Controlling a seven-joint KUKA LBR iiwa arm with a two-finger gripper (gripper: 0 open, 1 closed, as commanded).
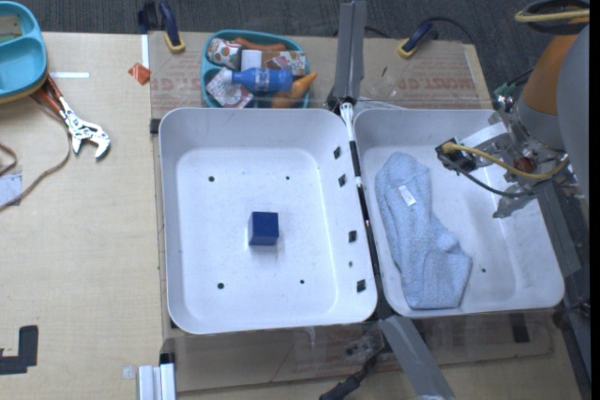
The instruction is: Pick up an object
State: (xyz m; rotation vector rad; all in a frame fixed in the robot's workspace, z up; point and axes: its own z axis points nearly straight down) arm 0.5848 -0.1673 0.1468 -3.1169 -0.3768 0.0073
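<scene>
A small blue cube (263, 229) lies near the middle of the left white bin (178, 229). In the right bin (525, 286), a crumpled pale blue cloth (419, 231) with a white label stretches from the centre down to the front wall. My gripper (511, 200) hangs over the right side of the right bin, to the right of the cloth and apart from it. The grey arm with its orange band (548, 80) comes in from the right edge.
Behind the left bin stands a teal bowl (255, 70) with several small items. A wrench (84, 136) and a teal tray (19, 47) lie on the wooden bench at the left. Clamps (167, 23) sit along the back edge.
</scene>
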